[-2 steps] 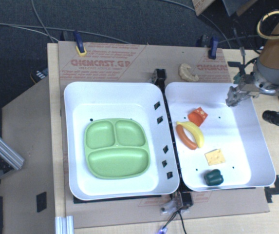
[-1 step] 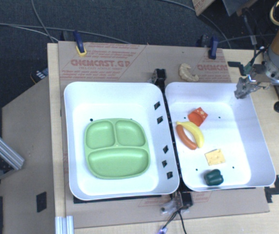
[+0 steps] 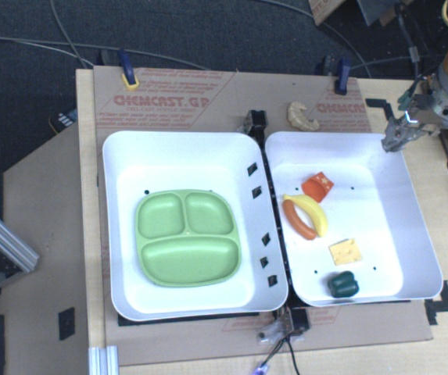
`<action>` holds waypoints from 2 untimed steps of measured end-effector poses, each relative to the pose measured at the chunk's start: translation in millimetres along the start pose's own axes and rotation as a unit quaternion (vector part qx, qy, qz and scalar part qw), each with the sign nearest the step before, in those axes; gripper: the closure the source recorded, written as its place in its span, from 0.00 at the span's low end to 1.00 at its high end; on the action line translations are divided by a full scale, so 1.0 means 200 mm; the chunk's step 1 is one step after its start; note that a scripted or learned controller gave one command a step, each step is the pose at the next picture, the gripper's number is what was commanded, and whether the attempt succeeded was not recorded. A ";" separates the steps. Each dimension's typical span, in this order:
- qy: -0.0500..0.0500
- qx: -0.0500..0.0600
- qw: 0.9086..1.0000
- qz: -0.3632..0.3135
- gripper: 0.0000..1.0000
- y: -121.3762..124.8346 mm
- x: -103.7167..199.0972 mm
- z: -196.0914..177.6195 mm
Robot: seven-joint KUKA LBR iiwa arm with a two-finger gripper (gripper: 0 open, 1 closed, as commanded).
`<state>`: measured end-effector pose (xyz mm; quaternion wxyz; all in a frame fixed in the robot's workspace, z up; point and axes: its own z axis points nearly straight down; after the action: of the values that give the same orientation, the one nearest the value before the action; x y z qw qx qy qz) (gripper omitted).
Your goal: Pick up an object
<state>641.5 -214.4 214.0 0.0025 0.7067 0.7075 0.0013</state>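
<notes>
Since any object will serve the task, the likely candidates are the four pieces in the right bin (image 3: 411, 209): an orange-red block (image 3: 317, 186) toward the far side, a hot dog (image 3: 304, 216) just below it, a yellow cheese wedge (image 3: 345, 251) nearer the front, and a dark green piece (image 3: 342, 284) by the front rim. The hot dog lies with its long axis running diagonally, from upper left to lower right in the camera view, and it nearly touches the orange-red block. The cheese wedge and green piece sit apart from each other and from the rest.

The gripper (image 3: 396, 137) hangs at the far right corner of that bin, above its rim, and whether it is open or closed cannot be told from here. Every piece lies to its left and toward the front, the orange-red block nearest.

The left bin (image 3: 122, 209) holds a green divided plate (image 3: 187, 237). A crumpled tan scrap (image 3: 302, 116) rests on the bench (image 3: 169, 92) behind the bins.
</notes>
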 end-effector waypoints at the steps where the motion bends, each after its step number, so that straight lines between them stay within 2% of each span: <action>1: 0.002 0.003 1.000 -0.002 1.00 0.00 0.27 -0.07; 2: 0.003 0.003 1.000 -0.003 1.00 -0.01 0.59 -0.07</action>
<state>639.4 -95.5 227.6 -0.0018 0.7045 0.7097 0.0007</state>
